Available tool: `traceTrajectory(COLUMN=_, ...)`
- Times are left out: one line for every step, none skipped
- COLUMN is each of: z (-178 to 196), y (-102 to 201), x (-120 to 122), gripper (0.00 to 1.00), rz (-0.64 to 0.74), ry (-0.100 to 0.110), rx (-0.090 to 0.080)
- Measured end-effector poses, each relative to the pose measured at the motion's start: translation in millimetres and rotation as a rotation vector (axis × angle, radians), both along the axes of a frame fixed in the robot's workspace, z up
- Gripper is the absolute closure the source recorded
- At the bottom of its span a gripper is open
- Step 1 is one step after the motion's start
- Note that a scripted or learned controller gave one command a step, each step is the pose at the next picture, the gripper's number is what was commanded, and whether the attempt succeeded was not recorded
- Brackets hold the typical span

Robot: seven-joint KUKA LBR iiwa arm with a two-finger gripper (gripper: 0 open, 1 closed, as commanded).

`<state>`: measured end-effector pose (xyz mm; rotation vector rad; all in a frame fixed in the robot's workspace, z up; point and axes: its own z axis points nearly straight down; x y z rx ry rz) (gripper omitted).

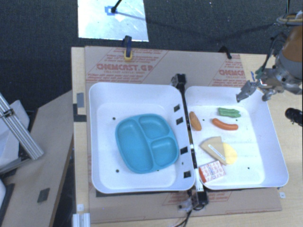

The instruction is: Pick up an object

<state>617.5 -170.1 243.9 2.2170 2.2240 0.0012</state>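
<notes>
Two shallow white plastic bins sit on cardboard. Nearest the gripper, whose spread fingers hold nothing, lies a bumpy green plastic toy vegetable. It looks light, stiff and slippery; grip across its narrow middle.

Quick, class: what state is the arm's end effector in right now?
End effector: open, holding nothing, poised above the far edge of the right bin.

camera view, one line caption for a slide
Open gripper hovers over right bin of toy food; blue divided plate in left bin.
</notes>
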Motion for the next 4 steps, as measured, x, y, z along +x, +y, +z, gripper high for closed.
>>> traceTrajectory(z=-44.1, y=5.8, x=4.5, gripper=0.00, rz=0.003, ry=0.002, rx=0.000)
traceTrajectory(z=-106.5, y=6.0, x=7.4, gripper=0.00, rz=0.000, ry=0.004, rx=0.001)
traceTrajectory(z=-157.8, y=6.5, x=7.9, gripper=0.00, rz=0.000, ry=0.001, rx=0.000)
traceTrajectory(z=-144.1, y=6.1, x=9.5, gripper=1.00, rz=0.000, ry=-0.004, rx=-0.001)
